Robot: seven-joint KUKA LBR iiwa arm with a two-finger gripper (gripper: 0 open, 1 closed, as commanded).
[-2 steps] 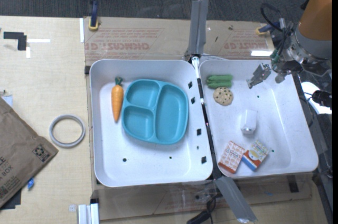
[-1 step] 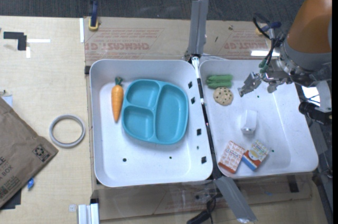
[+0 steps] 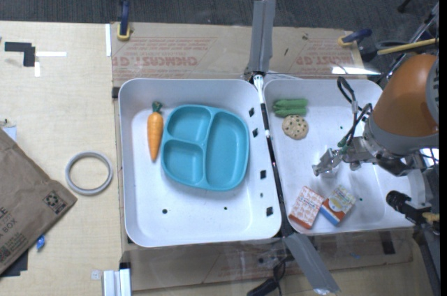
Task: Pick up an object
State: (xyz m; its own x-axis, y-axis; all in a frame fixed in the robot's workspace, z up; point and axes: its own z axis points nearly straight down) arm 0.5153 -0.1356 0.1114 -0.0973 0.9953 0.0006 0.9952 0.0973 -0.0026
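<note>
Claw (image 3: 327, 163) hangs over the right bin (image 3: 318, 91), low above its white floor near the middle, at the end of the grey arm (image 3: 408, 106) that comes in from the right with its orange band showing. Its metal fingers point left, and nothing sits between them; whether they are spread or closed I cannot tell from this angle.

Below the claw, toward the bin's front edge, lie two small packets: a red and white box (image 3: 306, 208) and, just to its right and touching it, a blue and orange packet (image 3: 338, 204). Both lie flat, apart from the claw. Toward the back of the same bin a cookie (image 3: 295, 126) lies just in front of a green pod (image 3: 290, 106), the two nearly touching; both are well apart from the claw.

The left bin (image 3: 140, 218) holds a teal tray (image 3: 207, 146) with three compartments, set near the bin's middle. A carrot (image 3: 154, 131) lies just left of the tray, leaf end pointing to the back, close to the tray's rim.

On the wooden surface (image 3: 56, 106) left of the bins rests a tape ring (image 3: 89, 172), with a brown cardboard box (image 3: 24, 207) at the lower left corner. Cardboard (image 3: 181, 50) lies behind the bins, held by clamps (image 3: 123, 22) at its ends.
</note>
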